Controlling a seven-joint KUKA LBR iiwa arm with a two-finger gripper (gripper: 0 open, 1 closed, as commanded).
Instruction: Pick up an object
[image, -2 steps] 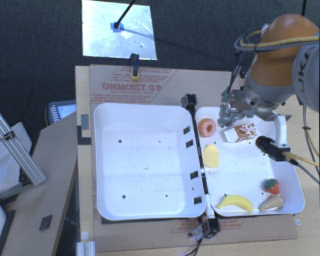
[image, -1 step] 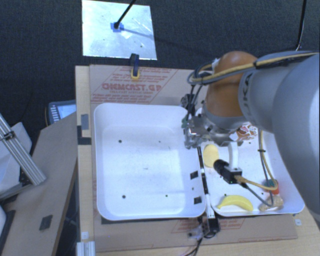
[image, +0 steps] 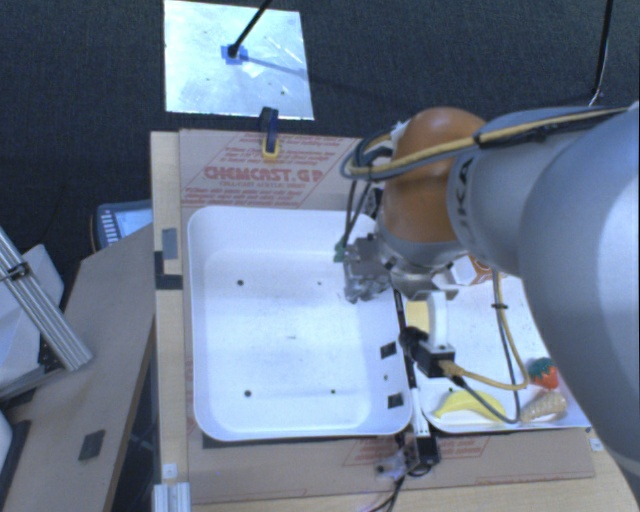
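Left bin floor open; arm over the divider.

A tan tabletop carries a printed cardboard sheet. On the sheet, two shallow white bins sit side by side: left bin, right bin.

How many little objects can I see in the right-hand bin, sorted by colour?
Yellow: 1, a banana-shaped piece
Orange: 1, a small piece with a green tip
Tan: 1, a cone-shaped piece
Total: 3 in plain sight; the arm covers much of that bin, so more may be hidden.
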